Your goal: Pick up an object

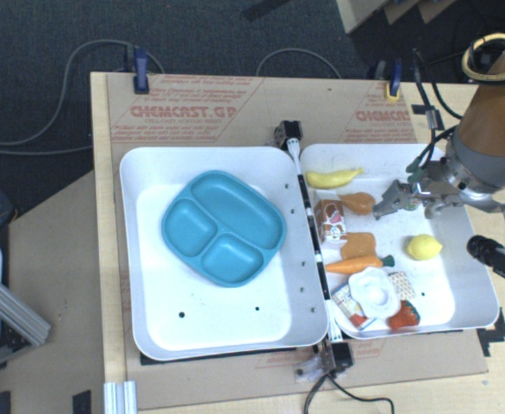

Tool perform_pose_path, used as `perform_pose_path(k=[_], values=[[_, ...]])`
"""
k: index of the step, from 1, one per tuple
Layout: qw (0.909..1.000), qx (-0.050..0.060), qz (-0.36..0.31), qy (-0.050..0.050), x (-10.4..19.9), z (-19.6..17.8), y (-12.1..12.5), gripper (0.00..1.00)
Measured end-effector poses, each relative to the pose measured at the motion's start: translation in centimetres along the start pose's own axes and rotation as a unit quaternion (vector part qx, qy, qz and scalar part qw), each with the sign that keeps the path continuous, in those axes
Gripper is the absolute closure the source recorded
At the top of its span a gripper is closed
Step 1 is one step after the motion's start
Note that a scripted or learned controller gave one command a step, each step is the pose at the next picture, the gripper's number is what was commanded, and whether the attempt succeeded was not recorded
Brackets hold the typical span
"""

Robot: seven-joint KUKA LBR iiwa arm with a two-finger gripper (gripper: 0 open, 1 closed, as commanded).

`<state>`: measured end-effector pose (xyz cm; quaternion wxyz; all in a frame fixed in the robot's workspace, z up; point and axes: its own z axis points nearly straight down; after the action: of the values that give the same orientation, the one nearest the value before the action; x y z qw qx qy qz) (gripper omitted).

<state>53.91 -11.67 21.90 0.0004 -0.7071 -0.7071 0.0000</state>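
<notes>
While gripper (389,203) hangs over right bin (459,313), claw state unclear, cannot tell. Nearest target: orange piece (357,202) at its 9 o'clock, close beside. Banana (332,178) at 10, lemon (424,247) at 4. Centre over one item, descend straight, avoid neighbours.
</notes>
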Motion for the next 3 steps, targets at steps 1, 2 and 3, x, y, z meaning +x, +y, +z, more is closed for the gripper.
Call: perform_pose_path(k=[1, 2, 3], values=[[1.0, 0.0, 0.0, 0.002, 1.99, 11.49, 1.78, 0.0], [1.0, -0.009, -0.001, 0.001, 2.16, 11.45, 1.73, 0.0], [0.9999, -0.016, -0.001, -0.001, 1.75, 11.79, 1.06, 0.0]])
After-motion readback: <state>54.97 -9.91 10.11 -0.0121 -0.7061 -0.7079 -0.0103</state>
